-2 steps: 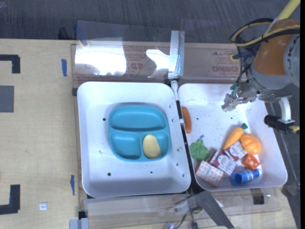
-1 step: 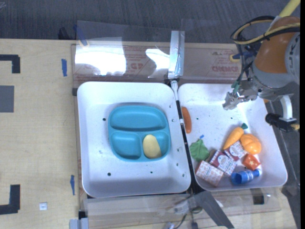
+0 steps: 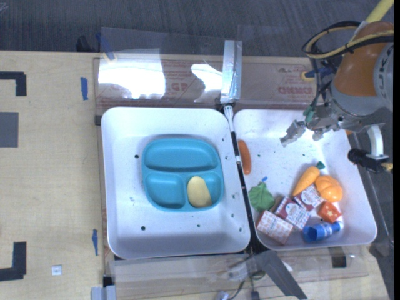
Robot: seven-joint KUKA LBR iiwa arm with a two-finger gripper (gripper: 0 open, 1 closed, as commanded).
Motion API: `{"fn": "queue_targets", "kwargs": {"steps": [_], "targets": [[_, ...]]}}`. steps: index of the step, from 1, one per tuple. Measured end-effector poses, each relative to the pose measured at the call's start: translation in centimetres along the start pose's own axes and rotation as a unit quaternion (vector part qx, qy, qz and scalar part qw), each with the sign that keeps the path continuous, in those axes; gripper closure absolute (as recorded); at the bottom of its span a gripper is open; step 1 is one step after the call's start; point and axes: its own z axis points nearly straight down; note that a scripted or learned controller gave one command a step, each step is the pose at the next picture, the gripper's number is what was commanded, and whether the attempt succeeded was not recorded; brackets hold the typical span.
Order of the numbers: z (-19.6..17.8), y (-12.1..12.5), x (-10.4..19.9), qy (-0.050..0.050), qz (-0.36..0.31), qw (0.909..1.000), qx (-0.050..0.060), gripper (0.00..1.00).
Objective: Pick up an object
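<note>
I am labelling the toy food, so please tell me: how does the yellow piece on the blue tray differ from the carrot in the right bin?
The yellow piece is a rounded oval; the carrot is long and tapered. The yellow piece is plain pale yellow; the carrot is orange with a green top. The yellow piece lies alone in a compartment of the blue tray; the carrot lies among other items. Both lie apart from the gripper.

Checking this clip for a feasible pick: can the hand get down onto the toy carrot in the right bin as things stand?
Probably yes. The hand hangs over the right bin, up-view of the toy carrot, with bare bin floor between them. The carrot lies on top of the pile, though an orange toy crowds its right side.
</note>
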Motion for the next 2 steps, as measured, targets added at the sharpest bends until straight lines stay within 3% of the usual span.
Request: {"fn": "queue_targets", "kwargs": {"steps": [1, 2], "targets": [[6.1, -7.2, -5.7, 0.007, -0.050, 0.9987, 0.001, 0.00], [6.4, -11.8, -2.7, -0.001, -0.016, 0.9999, -0.002, 0.00]]}}
